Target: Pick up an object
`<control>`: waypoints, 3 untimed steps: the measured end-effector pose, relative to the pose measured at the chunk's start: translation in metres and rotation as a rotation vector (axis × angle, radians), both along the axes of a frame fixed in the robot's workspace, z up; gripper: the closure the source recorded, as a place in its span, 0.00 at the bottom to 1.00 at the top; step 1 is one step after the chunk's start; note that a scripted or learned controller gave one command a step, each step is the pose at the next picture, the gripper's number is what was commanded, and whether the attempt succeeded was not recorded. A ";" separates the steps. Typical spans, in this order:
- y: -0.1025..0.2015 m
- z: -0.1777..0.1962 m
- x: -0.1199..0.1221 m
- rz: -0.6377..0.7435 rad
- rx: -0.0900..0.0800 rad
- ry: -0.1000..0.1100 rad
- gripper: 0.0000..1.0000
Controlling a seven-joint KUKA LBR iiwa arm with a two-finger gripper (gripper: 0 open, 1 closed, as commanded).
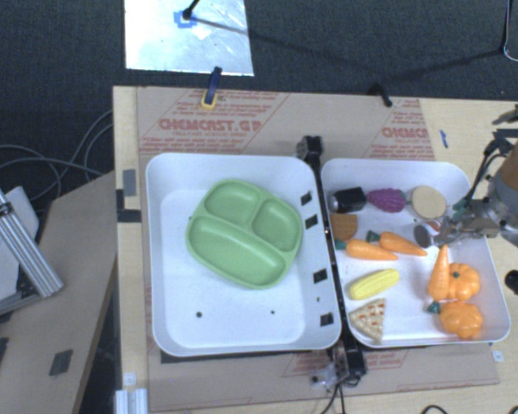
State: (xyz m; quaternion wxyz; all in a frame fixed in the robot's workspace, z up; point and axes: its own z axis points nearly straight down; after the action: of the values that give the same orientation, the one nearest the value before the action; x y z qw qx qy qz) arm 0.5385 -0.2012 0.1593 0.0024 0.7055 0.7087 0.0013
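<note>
- Nearest the camera, at the front of the right bin (501,328), a pizza slice (369,319) lies in the front left corner, and an orange pumpkin (462,318) sits at the front right.
- Just behind that pumpkin is a second orange pumpkin (464,279), the two touching or nearly so; an upright-lying carrot (439,273) rests against its left side.
- A yellow corn cob (373,283) lies left of these, just behind the pizza slice.
- Further back, two more carrots lie crosswise in the middle of the bin: a long carrot (370,250) and a shorter carrot (403,244), side by side and close to touching.
- The tool (440,231) is low over the right bin, just right of the shorter carrot and above the tip of the upright-lying carrot. I cannot tell whether it is released or clenched, and nothing is plainly seen in it.
- The grey arm (514,197) comes in from the right edge, over the bin's right wall.
- At the back of the right bin are a brown cookie-like piece (344,226), a black block (349,199), a purple bunch of grapes (386,200) and a round tan disc (429,202), in a row from left to right.
- The left bin (168,317) holds a green divided plate (244,233), set toward the back and tilted in the frame.
- Both bins rest on a brown sheet (242,119) printed with red lettering, on the tabletop (125,145).
- Farthest off, a shiny silver sheet (155,24) lies on the dark floor.
</note>
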 end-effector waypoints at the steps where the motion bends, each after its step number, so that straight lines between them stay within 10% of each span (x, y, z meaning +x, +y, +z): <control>1: 0.004 0.048 -0.006 0.000 0.000 0.000 1.00; 3: 0.049 0.058 -0.014 0.003 0.002 0.005 1.00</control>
State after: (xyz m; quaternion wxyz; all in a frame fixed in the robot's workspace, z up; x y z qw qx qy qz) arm 0.5244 -0.1520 0.2178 0.0000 0.7046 0.7096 0.0004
